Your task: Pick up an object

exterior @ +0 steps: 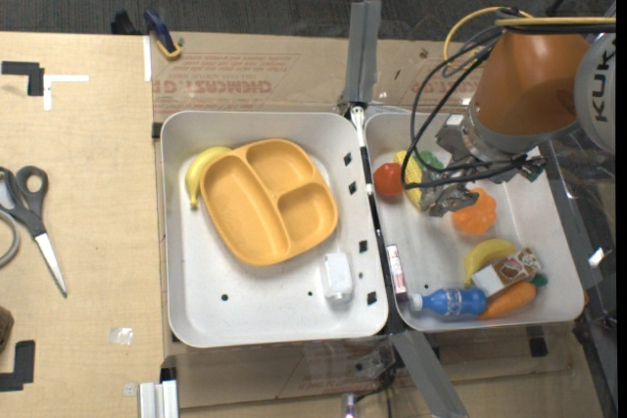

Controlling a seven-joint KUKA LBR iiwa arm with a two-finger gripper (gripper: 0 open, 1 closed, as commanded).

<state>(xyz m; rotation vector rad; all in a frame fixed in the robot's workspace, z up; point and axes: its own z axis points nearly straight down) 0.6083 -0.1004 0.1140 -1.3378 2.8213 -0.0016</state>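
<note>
The arm [529, 83] was seen reaching in from the right and lowered over the right bin [558, 313], its hand [449, 201] set low among the toys in the far half of that bin. The hand's dark metal tip was placed just beside an orange fruit [476, 215], between it and a piece of yellow corn [412, 177], with a red tomato [388, 179] a little further left. How far the hand was open could not be told, since the fingers were masked by the wrist and by the cables looped around it, and nothing could be made out as held.

The other candidates were left lying toward the near side of the same bin: a yellow banana-like piece [487, 255], a small printed packet [517, 266], an orange carrot [509, 300] and a blue bottle [453, 302] lying on its side against the near wall. In the left bin [176, 308] a yellow divided plate [269, 201] was set, with a banana [199, 173] tucked at its far-left edge and a small white item [337, 275] near its right corner. Scissors [35, 220] were left on the counter [78, 308], well apart from both bins.

The task was judged to be in its approach or grasp stage: the hand had been brought down to an object, most likely the orange fruit, but no lift was shown. A confirmed grip and the raising of the object clear of the bin were left to be done.
</note>
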